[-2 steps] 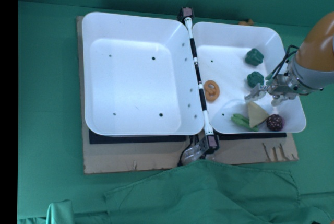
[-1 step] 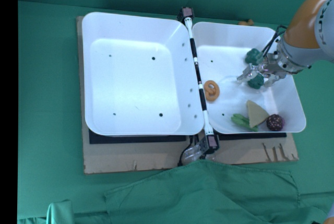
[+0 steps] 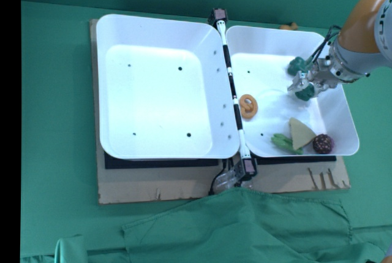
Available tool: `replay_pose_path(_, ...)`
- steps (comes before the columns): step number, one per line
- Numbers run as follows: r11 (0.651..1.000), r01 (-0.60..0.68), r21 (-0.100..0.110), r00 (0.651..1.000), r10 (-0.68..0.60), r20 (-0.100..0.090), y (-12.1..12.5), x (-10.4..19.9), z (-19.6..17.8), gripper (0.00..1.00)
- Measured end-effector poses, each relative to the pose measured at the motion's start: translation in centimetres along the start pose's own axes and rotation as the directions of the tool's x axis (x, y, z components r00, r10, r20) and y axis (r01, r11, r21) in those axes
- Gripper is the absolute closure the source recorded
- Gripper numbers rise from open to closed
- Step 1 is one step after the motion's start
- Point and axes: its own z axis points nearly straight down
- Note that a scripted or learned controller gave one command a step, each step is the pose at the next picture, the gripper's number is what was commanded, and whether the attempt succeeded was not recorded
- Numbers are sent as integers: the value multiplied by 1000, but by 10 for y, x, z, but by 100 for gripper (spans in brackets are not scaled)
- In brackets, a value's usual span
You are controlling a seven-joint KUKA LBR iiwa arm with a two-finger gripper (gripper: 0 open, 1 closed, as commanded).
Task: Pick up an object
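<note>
In the right bin (image 3: 343, 114) lie an orange ring-shaped piece (image 3: 248, 106), a pale yellow wedge (image 3: 301, 132), a green stalk-like piece (image 3: 282, 143) and a dark red ball (image 3: 323, 144). My gripper (image 3: 301, 78) hangs over the bin's upper right part, reaching in from the right. Its two dark teal fingertips (image 3: 297, 64) are spread apart, so it is open with no object between them. The wedge, stalk and ball sit below it near the front right corner. The orange ring is to its lower left.
The left bin (image 3: 110, 35) lies beside the right one, split off by a black-and-white bar (image 3: 231, 84). A small orange thing (image 3: 289, 26) sits outside the right bin's far rim. Green cloth (image 3: 245, 225) is bunched at the front.
</note>
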Motion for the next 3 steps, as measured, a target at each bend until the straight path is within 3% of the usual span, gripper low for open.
replay_pose_path(1,1000,8,16,1000,-8,-10,-20,75,-71,100)
replay_pose_path(2,1000,15,13,1000,-15,-7,-18,63,-129,100)
replay_pose_path(3,1000,10,19,1000,-10,-11,-6,146,-124,100)
